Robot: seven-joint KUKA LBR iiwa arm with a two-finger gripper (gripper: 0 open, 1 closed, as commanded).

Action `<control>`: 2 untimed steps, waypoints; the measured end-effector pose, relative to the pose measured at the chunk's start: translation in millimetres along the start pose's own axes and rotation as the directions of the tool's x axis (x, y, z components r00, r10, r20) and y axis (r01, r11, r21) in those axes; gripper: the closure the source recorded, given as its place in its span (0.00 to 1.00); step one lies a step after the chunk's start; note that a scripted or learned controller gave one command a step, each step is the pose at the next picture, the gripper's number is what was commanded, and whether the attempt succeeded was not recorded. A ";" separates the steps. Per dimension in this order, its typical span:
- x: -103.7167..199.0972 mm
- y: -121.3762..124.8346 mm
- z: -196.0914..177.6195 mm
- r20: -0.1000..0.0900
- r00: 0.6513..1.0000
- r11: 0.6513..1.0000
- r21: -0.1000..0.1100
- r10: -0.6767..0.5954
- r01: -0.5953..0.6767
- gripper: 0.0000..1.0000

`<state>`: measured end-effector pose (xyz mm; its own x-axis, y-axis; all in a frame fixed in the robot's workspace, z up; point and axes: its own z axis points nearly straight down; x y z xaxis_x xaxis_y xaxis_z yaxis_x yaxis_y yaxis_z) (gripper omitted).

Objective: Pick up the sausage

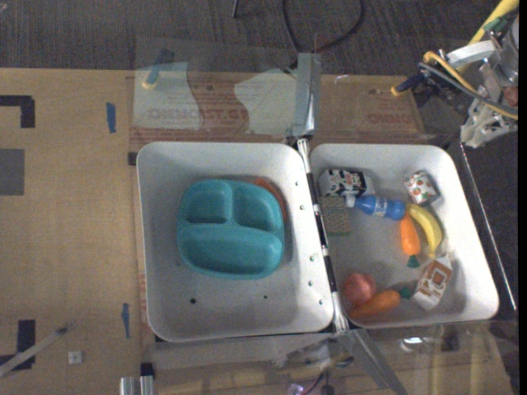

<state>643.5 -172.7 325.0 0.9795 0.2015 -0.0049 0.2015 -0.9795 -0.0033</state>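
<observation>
A reddish-brown curved piece [273, 191], which looks like the sausage, peeks out from behind the far right edge of the teal divided plate [230, 229] in the left bin [156, 245]. Most of it is hidden by the plate. My gripper [484, 127] hangs at the upper right of the view, past the far right corner of the right bin [478, 262]. It is well away from the left bin, and nothing shows between its fingers.
The right bin holds a milk carton [341, 183], a blue bottle [380, 207], a small strawberry carton [420, 188], a banana [428, 227], two carrots [409, 237] [377, 304], a pink round fruit [357, 286], a juice carton [435, 281] and a brown waffle [334, 216]. A metal divider [306, 105] runs between the bins.
</observation>
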 end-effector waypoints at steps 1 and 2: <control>-31.2 -111.5 -17.4 -0.001 0.997 0.997 0.000 -0.076 0.076 1.00; -70.8 -80.7 133.3 -0.001 1.000 1.000 -0.001 -0.028 0.028 1.00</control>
<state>557.2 -107.6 192.4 0.9735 0.2288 -0.0036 0.2288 -0.9735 -0.0029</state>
